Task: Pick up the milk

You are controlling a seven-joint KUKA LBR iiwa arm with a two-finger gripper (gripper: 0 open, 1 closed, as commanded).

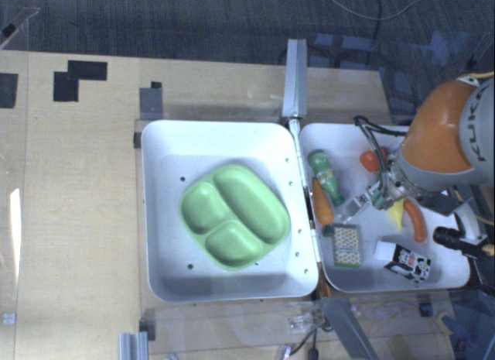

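the milk, taken to be the small black-and-white carton, is seen lying flat at the near edge of the right bin, with a small white block touching its left side and a patterned packet a little further left. a grasp could be spoiled here: the carton lies close to the bin's near wall, so a finger could be blocked by the rim, or the white block could be caught instead. just beyond, an orange sausage-shaped piece and a yellow piece are crowded near the approach path and could be knocked. the gripper is held low over the bin's middle, well apart from the carton, and nothing is seen between its fingers; whether it is released or clenched cannot be told. further back, a carrot, a green bottle and a red item are found. in the left bin a green divided tray is set, all on the worktop.
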